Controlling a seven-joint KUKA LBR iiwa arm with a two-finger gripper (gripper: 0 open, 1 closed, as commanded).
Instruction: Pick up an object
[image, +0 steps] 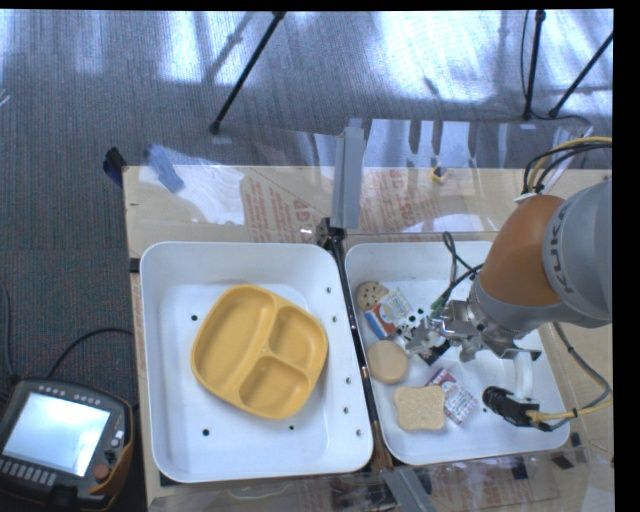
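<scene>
My gripper (432, 340) hangs low over the middle of the right bin (440, 258), with the grey arm and its orange band (525, 250) coming in from the right. Just left of it lie a round tan biscuit (387, 362), a small white die with black dots (408, 322) and a red, white and blue packet (383, 318). A chocolate-chip cookie (372, 294) sits further back on the left. A slice of toast (419, 407) and a small wrapped packet (457, 394) lie at the bin's front. I see nothing held in the gripper.
The left bin (160, 330) holds a yellow divided plate (260, 350). A black cable plug (505, 404) hangs from the arm over the right bin's front right corner. A teach pendant (60, 435) lies on the floor at the lower left.
</scene>
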